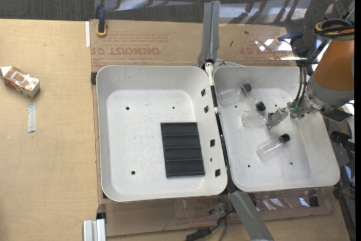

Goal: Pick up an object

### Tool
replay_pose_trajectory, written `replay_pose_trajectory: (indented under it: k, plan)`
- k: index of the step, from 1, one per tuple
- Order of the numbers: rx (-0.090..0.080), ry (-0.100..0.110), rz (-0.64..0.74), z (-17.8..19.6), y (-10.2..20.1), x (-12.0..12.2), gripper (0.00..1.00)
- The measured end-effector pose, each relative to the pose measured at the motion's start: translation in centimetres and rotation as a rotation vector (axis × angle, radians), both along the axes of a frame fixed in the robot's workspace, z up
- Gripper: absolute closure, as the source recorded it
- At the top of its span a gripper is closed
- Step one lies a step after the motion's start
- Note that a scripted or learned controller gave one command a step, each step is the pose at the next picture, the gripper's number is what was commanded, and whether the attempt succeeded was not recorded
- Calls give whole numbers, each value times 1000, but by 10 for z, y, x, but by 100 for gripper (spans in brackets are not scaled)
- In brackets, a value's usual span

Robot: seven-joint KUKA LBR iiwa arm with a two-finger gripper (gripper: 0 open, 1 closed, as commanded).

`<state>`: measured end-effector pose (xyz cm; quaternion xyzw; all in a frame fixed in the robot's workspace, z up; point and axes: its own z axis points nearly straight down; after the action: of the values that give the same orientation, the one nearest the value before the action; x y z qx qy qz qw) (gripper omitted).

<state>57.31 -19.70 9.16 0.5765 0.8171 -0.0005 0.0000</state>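
A clear plastic vial with a black cap (273, 145) is noted lying in the right-hand shallow white bin (316, 178), just below the grey two-finger gripper (277, 118). The jaws are seen narrowly set with nothing between them. The vial is judged light, rigid and slippery, best gripped across its body.

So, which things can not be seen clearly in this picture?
- Gripper, camera view: too small and blurred to tell whether its fingers are open or shut, or touch anything.
- Clear vials in the right bin: see-through against white, so outlines and count are uncertain.
- Arm: cut off by the right edge.
- Small box on the bench: print too small to read.
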Motion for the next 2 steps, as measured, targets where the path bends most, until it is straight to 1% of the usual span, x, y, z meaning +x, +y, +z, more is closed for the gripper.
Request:
replay_pose_trajectory:
  k: [1,2]
  plan:
    - [-1,-1,56,1,56,86,0]
    - [-3,-2,59,11,56,87,100]
